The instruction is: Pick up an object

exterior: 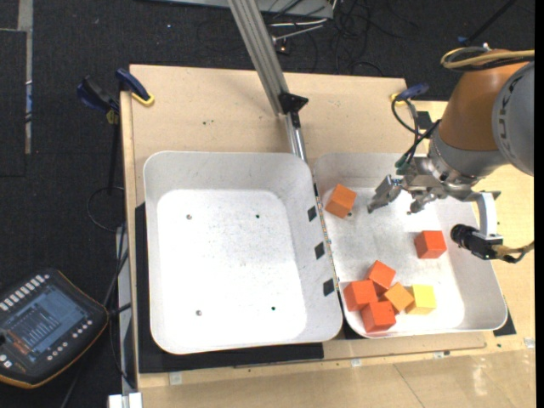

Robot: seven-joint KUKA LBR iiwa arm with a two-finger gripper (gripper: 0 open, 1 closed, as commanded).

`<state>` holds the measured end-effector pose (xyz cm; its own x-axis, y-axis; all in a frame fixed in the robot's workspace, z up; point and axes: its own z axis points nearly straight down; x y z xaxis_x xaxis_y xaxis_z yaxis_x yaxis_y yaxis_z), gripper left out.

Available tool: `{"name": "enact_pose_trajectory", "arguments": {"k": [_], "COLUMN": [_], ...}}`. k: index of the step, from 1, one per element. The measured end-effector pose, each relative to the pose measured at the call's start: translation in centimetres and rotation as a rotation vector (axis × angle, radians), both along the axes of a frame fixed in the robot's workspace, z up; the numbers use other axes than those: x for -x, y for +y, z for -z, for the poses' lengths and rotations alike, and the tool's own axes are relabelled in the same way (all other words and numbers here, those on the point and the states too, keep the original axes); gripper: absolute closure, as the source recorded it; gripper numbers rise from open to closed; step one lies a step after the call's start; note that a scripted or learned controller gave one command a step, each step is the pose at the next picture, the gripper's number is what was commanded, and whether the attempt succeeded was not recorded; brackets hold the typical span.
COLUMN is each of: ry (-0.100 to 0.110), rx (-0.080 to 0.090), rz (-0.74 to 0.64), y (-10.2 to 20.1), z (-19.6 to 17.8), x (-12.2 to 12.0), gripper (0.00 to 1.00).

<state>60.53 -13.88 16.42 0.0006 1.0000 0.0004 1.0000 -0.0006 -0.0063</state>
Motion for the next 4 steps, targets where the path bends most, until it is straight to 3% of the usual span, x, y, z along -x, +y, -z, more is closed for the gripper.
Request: {"name": "enact_pose_trajectory", "arguments": {"k": [1,2,3,4], "ry": [-0.001,-0.004,-0.008,-0.012], "rx": [-0.001,0.0,0.001,0.001], "rz": [-0.003,0.0,0.0,-0.003], "y": [1.1,1.1,1.1,1.8], "z": [5.3,7.0,5.8,0.0], "x": [0.0,0.0,-0.1,0.3], "gripper": [0.0,0.0,1.0,1.0]}}
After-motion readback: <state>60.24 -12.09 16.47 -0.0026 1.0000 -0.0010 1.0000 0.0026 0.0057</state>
